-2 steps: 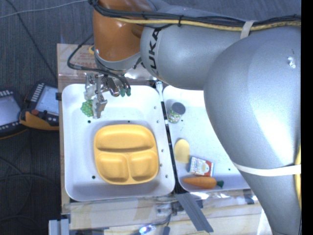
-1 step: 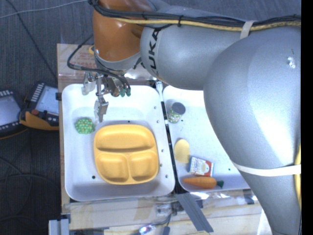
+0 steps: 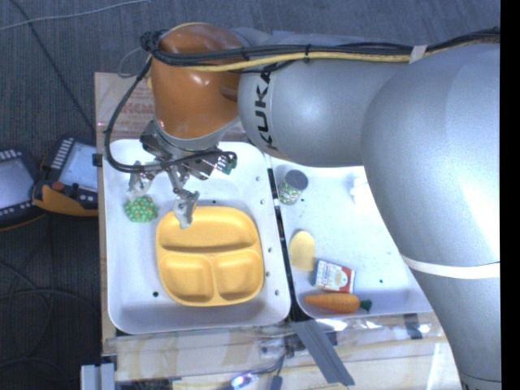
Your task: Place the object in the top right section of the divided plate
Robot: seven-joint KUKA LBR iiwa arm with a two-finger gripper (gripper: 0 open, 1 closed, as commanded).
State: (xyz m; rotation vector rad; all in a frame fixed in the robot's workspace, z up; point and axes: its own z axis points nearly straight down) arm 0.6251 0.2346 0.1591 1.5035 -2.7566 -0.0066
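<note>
A yellow divided plate (image 3: 213, 257) lies in the left white bin (image 3: 122, 299), with one long section on its far side and two smaller ones on its near side. All its sections are bare. A green bunch of grapes (image 3: 140, 210) rests on the bin floor just left of the plate's far left corner. My gripper (image 3: 163, 195) hangs over that corner and stands open. One finger (image 3: 139, 179) is right above the grapes. The other finger (image 3: 188, 207) touches or hovers over the plate's far rim. Nothing is between the fingers.
The right bin (image 3: 366, 218) holds a small jar (image 3: 291, 185) at its far left, a pale yellow lemon-like piece (image 3: 302, 249), a red and white carton (image 3: 333, 276) and a carrot (image 3: 332, 302). The arm's big grey body covers the right side.
</note>
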